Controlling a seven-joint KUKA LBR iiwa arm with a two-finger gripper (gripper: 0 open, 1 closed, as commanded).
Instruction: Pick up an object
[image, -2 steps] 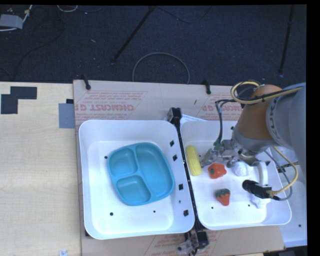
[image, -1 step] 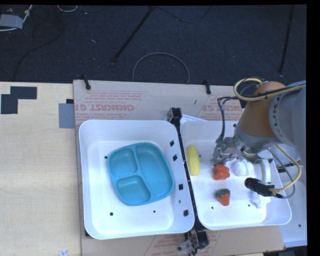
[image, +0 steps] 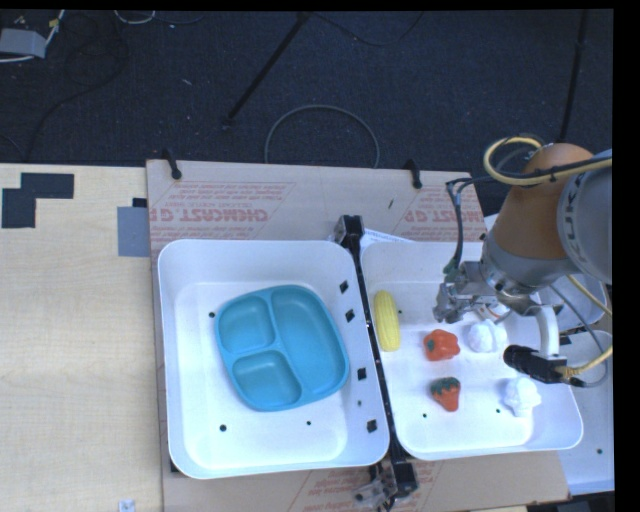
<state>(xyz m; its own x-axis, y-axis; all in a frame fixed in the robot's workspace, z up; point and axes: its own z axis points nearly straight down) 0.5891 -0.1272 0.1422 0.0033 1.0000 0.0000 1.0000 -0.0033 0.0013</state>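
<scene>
In the right bin (image: 560, 435), several small things are lying loose on the white floor. A yellow corn cob (image: 386, 320) is lying lengthwise just beside the divider between the two bins. Near it, toward the middle of the bin, a red-orange pepper (image: 440, 345) is resting, and below that a second small red piece with a green top (image: 446, 392) is sitting apart from it. A white lump (image: 481, 337) is lying just beside the pepper on its right, and another white lump (image: 519, 395) is sitting near the bin's right wall.

The pincer (image: 462, 300) is hanging over the upper part of this bin, just above the pepper and the first white lump; how far it is parted cannot be told, and nothing is showing in its grip. The grey arm with its orange band (image: 535, 215) is reaching in from the right.

In the left bin (image: 190, 440), a blue three-compartment plate (image: 283, 345) is lying flat. Both bins are sitting on a cardboard sheet (image: 260, 205) on the wooden tabletop (image: 70, 350).
</scene>
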